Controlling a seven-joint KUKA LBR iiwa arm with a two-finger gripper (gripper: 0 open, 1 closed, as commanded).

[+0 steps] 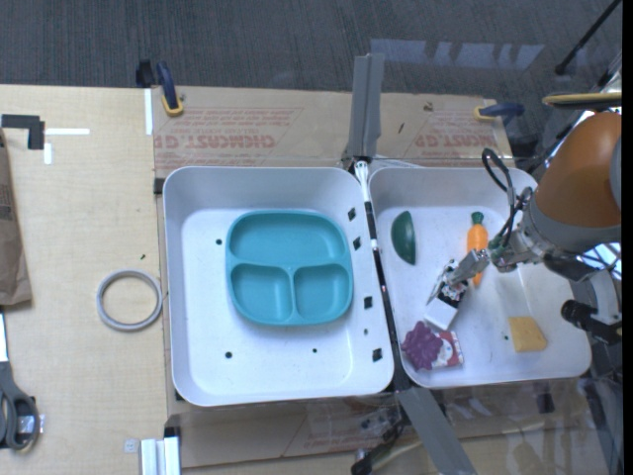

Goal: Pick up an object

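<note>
The arm reaches in from the right, its gripper (453,290) low over the right bin (554,364); the grip's state cannot be told. A carrot (477,243) lies just beside it, grapes (425,343) below, a sponge (527,333) near.

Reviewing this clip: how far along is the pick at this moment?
Early stage. Done: the arm has reached into the right bin, with the gripper low among the items. In hand: nothing visibly held; whether the fingers are closed is unclear. Left: grasp and lift. The carrot, green piece, purple grapes and yellow block all lie on the bin floor.
</note>
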